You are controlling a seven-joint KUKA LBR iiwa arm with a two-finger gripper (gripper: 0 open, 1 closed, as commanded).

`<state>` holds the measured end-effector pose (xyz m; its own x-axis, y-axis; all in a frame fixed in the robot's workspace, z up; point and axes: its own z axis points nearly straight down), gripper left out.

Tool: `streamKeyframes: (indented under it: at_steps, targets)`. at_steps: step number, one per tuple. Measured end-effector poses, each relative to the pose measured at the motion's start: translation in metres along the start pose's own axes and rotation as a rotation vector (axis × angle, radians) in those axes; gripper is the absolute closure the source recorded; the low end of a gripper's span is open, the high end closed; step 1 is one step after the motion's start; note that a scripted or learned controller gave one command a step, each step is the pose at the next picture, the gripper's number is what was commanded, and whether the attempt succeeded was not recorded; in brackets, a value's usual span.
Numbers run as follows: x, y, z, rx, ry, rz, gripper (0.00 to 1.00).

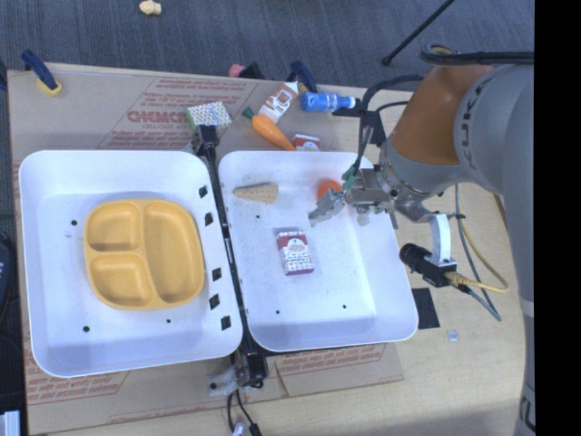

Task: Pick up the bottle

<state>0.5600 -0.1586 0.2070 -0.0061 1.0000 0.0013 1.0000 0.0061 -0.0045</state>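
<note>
White plastic makes up two shallow bins: the left bin (36, 243) carries one yellow divided plate (143, 252), and the right bin (381, 298) carries one tan cone-shaped piece (257, 192), one small red and white packet (295, 251) near its middle, and one orange-red piece (328, 189) by its far right wall. One grey arm (472, 125) with an orange band reaches in from the right, and its jaws (338, 202) hang over the right bin's far right part, just beside the orange-red piece; I cannot tell whether they are parted or closed, and nothing shows between them. Behind the bins, on the brown cardboard sheet (145, 116) that covers the bench (472, 371), lie one white bottle (277, 104) with an orange label, tipped on its side, one blue bottle (325, 103) also lying flat, one carrot-like orange piece (271, 132), and one speckled green and white block (208, 114). Two blue clamps (40, 72) grip the far edge. Grey carpet (272, 16) lies beyond, with one small yellow thing (150, 7) on it.
</note>
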Motion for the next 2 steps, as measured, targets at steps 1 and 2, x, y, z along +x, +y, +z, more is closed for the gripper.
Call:
streamKeyframes:
  at_steps: [1, 2]
  targets:
    - [0.050, 0.000, 0.079, 0.002, 0.001, 0.206, 0.00]
    - [0.074, 0.055, -0.026, -0.003, -0.001, 0.168, 0.00]
